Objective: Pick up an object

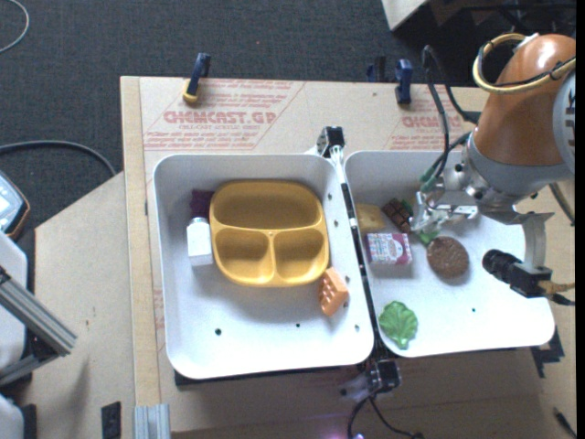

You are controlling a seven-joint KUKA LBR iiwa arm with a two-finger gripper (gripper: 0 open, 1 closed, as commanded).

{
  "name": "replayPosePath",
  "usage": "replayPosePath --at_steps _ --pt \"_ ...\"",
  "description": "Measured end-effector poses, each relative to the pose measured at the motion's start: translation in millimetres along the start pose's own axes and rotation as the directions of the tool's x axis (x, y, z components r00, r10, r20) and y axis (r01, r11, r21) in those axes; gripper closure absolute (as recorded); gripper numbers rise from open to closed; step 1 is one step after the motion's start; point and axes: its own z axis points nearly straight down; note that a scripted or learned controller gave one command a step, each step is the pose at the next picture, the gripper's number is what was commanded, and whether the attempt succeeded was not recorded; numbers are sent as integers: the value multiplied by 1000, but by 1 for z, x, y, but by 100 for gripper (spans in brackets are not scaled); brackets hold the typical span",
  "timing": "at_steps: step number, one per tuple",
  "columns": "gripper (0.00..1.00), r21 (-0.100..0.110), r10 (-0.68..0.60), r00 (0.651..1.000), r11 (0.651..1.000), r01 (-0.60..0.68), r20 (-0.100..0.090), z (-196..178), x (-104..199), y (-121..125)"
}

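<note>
Approach step — hand (428,219) hangs low in right bin (512,332) near cookie (449,258) and pink carton (388,248); grip state unclear. Next — centre over one item, descend.

Around the one yellow divided plate (268,231) we count two white bins (183,337), one white bottle (199,241), one orange block (334,292), one pink carton (388,248), one brown disc (448,258), and one green leaf (398,323).
</note>
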Motion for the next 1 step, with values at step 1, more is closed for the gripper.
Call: replayPosePath --at_steps 1 --pt "100 -1 -1 1000 1000 1 0 -6 51 -5"
